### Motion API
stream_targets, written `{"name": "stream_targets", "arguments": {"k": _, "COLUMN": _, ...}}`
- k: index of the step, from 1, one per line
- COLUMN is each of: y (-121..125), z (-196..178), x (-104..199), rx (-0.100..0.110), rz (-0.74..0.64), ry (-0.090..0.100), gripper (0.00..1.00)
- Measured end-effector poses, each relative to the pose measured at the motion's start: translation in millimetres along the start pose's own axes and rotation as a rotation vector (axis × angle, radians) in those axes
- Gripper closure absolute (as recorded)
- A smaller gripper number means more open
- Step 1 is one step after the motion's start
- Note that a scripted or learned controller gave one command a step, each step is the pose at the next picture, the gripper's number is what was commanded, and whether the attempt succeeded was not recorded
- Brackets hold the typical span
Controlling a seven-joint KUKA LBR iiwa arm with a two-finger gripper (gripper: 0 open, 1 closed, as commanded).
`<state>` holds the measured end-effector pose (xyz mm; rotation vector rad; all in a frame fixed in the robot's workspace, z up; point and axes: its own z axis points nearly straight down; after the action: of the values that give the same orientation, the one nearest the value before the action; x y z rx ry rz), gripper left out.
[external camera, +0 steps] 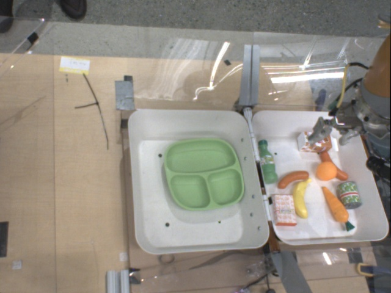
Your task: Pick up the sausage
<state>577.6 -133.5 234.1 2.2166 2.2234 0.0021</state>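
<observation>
The sausage (293,178), an orange-red curved link, lies in the right bin (366,232) left of centre, just above a yellow banana (300,199). My gripper (320,133) hangs over the far part of that bin, above a red and white packet (307,141). It sits up and to the right of the sausage, well apart from it. The grey arm (374,96) comes in from the right edge.
Around the sausage are a green bottle (266,159), an orange (327,171), a carrot (338,207), a green patterned can (349,195) and a pink carton (284,210). The left bin (142,182) holds a green divided plate (203,174).
</observation>
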Motion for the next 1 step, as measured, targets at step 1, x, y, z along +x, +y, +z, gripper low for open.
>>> {"name": "stream_targets", "arguments": {"k": 1, "y": -4.8, "z": 143.3, "x": 7.2, "rx": 0.0, "rz": 0.057, "ry": 0.0, "gripper": 0.0}}
